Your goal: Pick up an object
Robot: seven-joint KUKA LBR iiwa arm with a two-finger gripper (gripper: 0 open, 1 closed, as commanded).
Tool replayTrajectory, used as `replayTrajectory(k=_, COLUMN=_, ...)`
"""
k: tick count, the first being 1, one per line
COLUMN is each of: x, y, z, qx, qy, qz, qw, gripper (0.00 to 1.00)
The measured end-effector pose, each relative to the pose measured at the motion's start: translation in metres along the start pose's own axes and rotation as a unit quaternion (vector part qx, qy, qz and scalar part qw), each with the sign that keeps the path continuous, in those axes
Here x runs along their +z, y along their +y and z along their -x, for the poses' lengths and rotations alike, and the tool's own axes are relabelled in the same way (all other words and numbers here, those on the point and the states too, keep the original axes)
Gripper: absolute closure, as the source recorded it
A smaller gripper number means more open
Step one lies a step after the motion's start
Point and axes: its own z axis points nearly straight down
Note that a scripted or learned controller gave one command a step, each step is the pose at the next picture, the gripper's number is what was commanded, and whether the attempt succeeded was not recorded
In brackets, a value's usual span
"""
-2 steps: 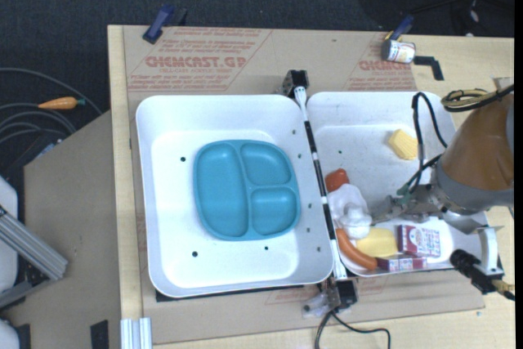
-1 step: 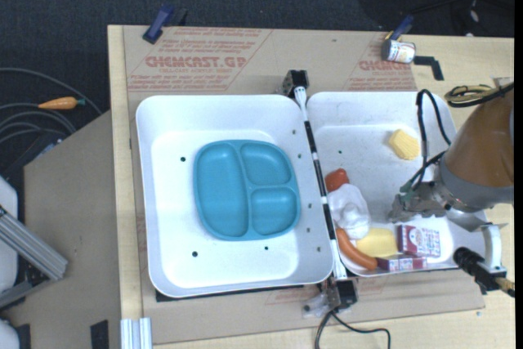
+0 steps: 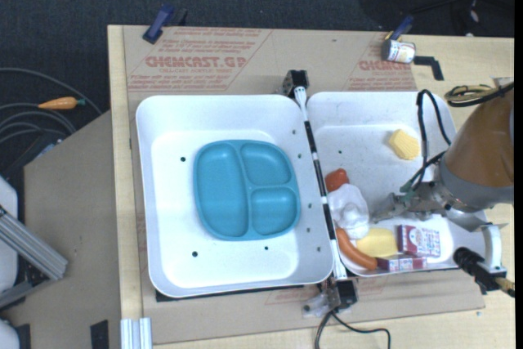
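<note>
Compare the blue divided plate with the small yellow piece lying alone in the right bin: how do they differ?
The blue divided plate is far larger than the yellow piece. The plate is blue with three compartments; the piece is a plain yellow lump. The plate lies in the left bin, the piece in the right bin. Both lie untouched, apart from the gripper.

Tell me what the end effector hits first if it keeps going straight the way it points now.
The end effector points toward the view's left, low in the right bin. The crumpled white object looks first in line, though depth is unclear.
</note>
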Motion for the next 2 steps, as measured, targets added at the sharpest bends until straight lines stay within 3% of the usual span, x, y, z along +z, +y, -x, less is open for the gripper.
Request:
replayTrajectory(k=1, x=-0.0098, y=0.0002, z=0.0, qx=0.0, qy=0.0, qz=0.001, qw=1.0, gripper=1.0)
replayTrajectory(k=2, x=-0.0096, y=0.0001, z=-0.0001, qx=0.0, qy=0.0, qz=0.0, qw=1.0, gripper=0.0)
